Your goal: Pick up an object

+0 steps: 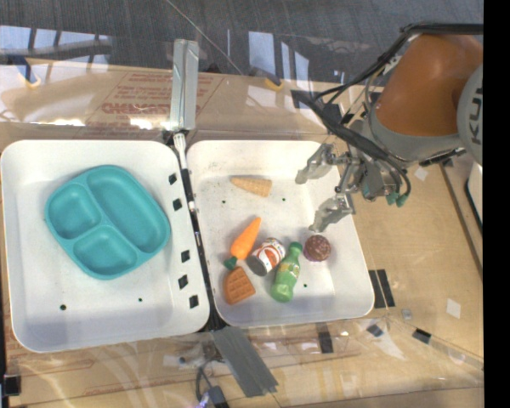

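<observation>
My gripper (317, 193) hangs over the right side of the right bin (348, 287), its two fingers (311, 167) spread apart with nothing between them. Just below it lies a dark red round item (317, 247). To the left of that sit a green bottle (286, 273), a red and white can (267, 255), an orange carrot (246, 238) and a brown waffle-like piece (238, 286). A tan cone-shaped piece (252, 184) lies alone near the bin's back.
The left bin (25, 313) holds a teal divided plate (107, 219). A ridge with black clips (187, 228) separates the two bins. The arm's orange band (425, 75) and cables loom at the upper right. Cardboard and clear plastic lie behind the bins.
</observation>
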Action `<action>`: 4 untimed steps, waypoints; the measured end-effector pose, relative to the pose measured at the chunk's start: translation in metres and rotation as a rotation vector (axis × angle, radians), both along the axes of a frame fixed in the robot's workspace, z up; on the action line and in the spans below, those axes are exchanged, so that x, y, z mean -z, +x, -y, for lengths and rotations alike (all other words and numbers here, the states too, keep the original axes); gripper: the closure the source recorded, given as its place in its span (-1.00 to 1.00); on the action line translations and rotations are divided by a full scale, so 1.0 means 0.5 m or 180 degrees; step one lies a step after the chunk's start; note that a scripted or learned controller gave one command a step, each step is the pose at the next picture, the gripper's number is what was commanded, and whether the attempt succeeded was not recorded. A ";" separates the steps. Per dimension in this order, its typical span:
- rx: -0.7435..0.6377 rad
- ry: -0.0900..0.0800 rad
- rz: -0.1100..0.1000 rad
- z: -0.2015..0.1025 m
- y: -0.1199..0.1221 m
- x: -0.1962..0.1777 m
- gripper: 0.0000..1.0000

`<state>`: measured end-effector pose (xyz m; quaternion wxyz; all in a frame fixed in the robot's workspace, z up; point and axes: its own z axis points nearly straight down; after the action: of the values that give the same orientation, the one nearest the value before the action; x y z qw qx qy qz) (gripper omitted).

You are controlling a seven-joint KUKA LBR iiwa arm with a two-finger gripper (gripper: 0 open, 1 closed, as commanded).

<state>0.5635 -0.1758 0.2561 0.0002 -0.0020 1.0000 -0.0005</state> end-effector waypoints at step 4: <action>0.2655 0.0008 0.0012 -0.055 -0.109 0.306 1.00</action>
<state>0.5089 -0.1481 0.1030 0.0018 0.4033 0.9151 0.0008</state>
